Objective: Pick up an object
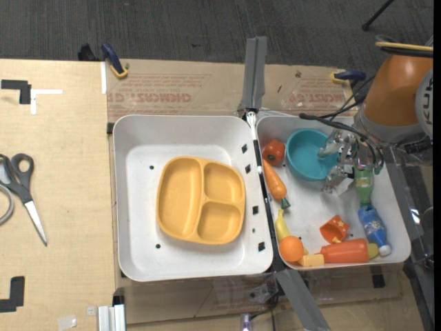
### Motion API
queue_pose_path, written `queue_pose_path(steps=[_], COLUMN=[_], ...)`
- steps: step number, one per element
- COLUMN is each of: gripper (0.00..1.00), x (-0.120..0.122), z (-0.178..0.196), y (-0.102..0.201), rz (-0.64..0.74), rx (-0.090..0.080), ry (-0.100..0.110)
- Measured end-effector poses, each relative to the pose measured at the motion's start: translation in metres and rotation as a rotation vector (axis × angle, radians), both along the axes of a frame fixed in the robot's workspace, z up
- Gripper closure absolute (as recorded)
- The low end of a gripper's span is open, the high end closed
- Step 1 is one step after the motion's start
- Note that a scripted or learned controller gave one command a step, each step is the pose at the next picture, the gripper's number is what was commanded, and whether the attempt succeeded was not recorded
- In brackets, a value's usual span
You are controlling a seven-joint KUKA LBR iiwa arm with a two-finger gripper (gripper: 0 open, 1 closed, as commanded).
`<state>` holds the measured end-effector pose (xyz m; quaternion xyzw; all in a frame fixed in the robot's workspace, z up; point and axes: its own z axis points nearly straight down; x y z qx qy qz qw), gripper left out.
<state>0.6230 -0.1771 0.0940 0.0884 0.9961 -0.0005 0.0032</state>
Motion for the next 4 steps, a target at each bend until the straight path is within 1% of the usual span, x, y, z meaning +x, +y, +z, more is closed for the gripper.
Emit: queue_pose_path(steps=[1,2,3,4], gripper=[0.0,0.0,0.0,0.0], x=[0.015,0.015,0.016,0.015], z=[-0.003,-0.002,-0.004,-0.004], y=[0.032,-0.027,0.028,-0.023], rz=[-0.146,0.032,-0.279,-0.097], rx=[-0.004,0.027,0.001,0.035], ry=[0.047,0.026,0.063,0.043])
